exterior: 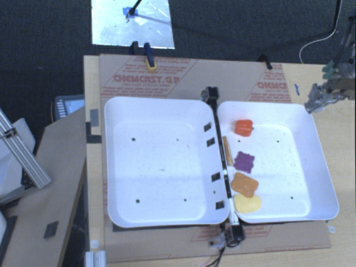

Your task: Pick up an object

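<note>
Four small pieces along left wall of right bin [320, 166] — orange-red [243, 127], purple [244, 161], orange [245, 183], yellow [247, 203]. Gripper [318, 98] near bin's far right corner — opening impossible to tell. Left bin [161, 107] beside, on brown bench [183, 74].

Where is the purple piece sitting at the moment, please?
In the camera view, the purple piece lies in the right bin, near its left wall, between the orange-red piece above it and the orange piece below.
</note>
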{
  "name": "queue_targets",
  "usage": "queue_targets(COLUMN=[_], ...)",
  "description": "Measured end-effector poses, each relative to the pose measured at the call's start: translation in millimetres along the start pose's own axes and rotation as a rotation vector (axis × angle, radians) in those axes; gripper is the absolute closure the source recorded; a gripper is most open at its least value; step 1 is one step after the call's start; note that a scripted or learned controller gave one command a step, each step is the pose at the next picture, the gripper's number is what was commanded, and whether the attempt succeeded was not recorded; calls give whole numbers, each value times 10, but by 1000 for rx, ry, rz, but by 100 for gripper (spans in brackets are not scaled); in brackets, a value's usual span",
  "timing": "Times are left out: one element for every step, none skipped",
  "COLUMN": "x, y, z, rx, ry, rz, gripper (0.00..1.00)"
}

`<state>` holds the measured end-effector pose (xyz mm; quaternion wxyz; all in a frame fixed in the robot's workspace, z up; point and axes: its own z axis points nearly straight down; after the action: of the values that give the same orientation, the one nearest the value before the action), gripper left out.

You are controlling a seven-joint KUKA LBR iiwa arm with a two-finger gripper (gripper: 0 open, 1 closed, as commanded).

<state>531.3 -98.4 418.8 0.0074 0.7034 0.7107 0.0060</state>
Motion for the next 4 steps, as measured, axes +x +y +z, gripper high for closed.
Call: queue_targets(x=[-23,733,945,1286], y=[-440,-446,-89,-461], z=[-1259,98,-1164,263], rx=[1,29,1,32], ry=[0,5,2,2], rz=[5,-1,3,3], gripper=[100,100,100,100])
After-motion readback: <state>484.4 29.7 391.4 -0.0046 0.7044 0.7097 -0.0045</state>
